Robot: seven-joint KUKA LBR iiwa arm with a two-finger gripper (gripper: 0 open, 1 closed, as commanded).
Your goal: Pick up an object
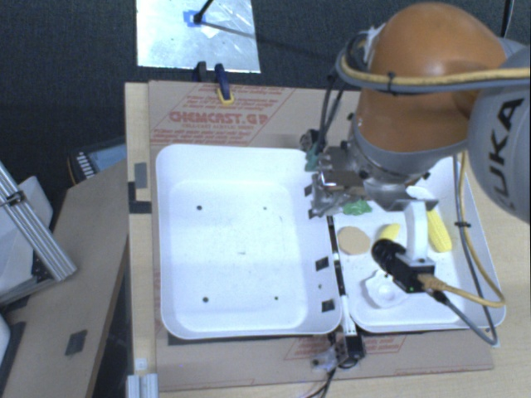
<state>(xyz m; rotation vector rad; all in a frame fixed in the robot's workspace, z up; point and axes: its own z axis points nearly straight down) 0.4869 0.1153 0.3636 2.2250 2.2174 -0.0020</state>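
While arm (431, 81) overhangs right bin (465, 317) — tan disc (354, 240) | corn (438, 230)

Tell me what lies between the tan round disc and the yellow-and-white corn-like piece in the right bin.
In the camera view, a small yellow object sits between the tan disc and the corn-like piece, on the right bin's white floor.

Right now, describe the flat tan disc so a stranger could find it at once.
Look at the right bin, the one under the arm. Near its left wall, just below the green piece, lies the tan disc. It is the only flat round thing there: the yellow object beside it is smaller and brighter, and the yellow and white piece further right is long.
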